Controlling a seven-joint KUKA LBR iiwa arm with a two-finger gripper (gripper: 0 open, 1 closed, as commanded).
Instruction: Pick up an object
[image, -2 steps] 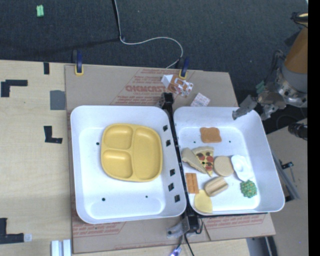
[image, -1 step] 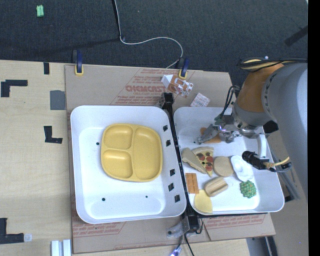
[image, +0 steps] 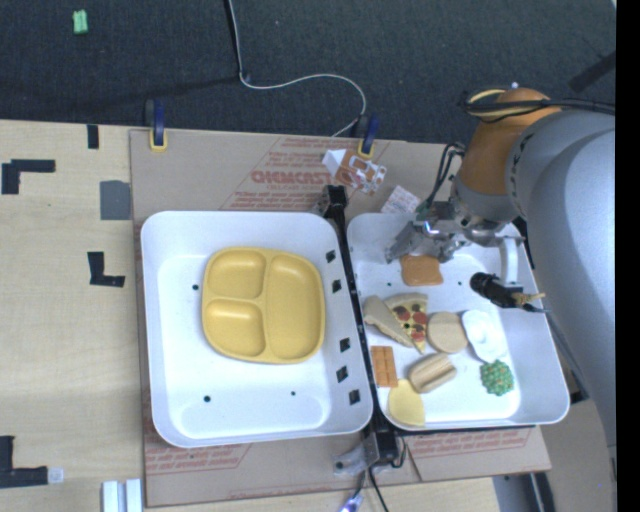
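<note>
1. One yellow three-compartment plate sits in the left of two white bins
2. The right bin holds a pizza slice, a hot dog and a broccoli floret
3. An orange-brown toast slice, flat and square, lies under the tool; its opening cannot be made out

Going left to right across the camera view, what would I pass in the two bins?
Yellow divided plate → orange wafer stick → pizza slice → green broccoli piece
</note>
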